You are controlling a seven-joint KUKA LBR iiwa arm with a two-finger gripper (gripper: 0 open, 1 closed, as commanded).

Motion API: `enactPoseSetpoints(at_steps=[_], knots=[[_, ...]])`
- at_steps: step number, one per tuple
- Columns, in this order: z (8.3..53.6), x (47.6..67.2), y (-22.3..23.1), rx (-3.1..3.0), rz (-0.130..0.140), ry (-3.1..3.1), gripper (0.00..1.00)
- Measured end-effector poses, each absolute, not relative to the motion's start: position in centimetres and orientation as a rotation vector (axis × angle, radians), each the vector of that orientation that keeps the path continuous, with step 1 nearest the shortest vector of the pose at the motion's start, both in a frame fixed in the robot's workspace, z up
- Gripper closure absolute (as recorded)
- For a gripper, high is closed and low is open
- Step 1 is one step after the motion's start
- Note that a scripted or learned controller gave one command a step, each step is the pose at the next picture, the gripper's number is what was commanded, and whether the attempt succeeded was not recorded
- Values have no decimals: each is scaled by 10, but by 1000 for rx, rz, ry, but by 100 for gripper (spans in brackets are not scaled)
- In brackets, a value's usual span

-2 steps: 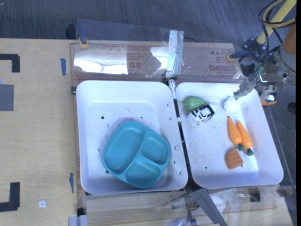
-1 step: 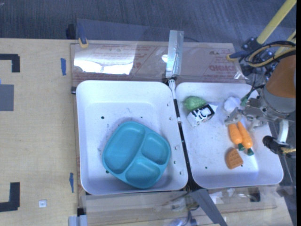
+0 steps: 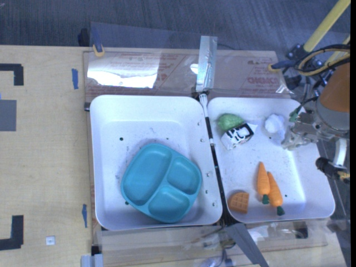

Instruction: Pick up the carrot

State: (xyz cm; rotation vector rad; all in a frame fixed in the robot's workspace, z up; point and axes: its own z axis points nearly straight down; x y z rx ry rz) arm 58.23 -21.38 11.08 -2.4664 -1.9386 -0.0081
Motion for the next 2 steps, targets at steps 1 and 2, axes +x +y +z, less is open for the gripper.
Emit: enactPoseSetpoints(at_steps=[1,2], knots=[[110,584,-208,-2455,-15,-1941,0],[87,518,-181,-2245,-5,-2203,0]])
